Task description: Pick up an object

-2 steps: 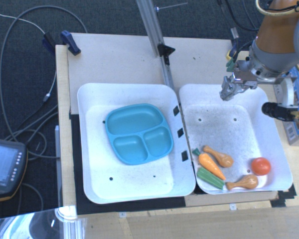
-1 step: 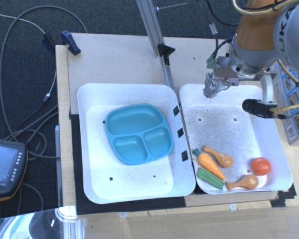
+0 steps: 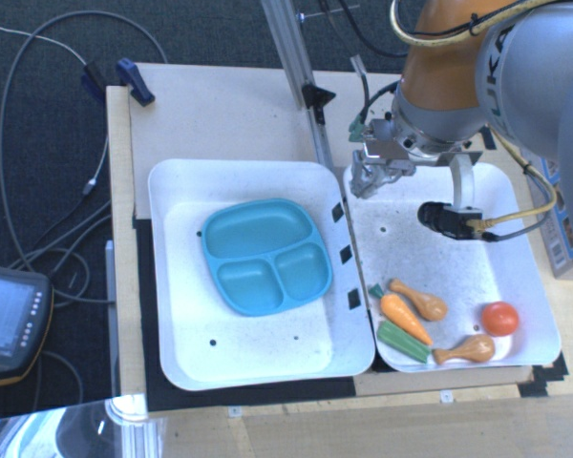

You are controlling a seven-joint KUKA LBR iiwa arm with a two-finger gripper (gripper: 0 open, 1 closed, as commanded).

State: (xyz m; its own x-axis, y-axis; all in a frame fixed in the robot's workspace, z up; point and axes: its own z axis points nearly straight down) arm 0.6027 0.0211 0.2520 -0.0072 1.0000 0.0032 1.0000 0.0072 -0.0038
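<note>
From my station I see the gripper (image 3: 371,175) hanging over the far left corner of the right bin (image 3: 516,198), just beside the wall that this bin shares with the left bin (image 3: 172,256); whether it is open or closed I cannot tell, because the wrist covers it from above. Nothing is visible between its tips, so I judge it carries nothing. All the things I could pick lie in the opposite part of the same bin, along its near edge — so the coming move must go toward the near side and a little to the right. The nearest candidate is the orange carrot (image 3: 405,317), which lies slanted, its long axis running from the shared wall toward the near right corner, and the green piece (image 3: 402,342) lies just beside it on the near side, almost parallel. Two tan drumsticks are there also: one drumstick (image 3: 420,301) touching the carrot on its far side, the other drumstick (image 3: 466,350) near the edge, and the red tomato (image 3: 499,319) sits well to the right. They look like small smooth plastic toys, crowded — I think the jaws should close across the carrot, not along it
</note>
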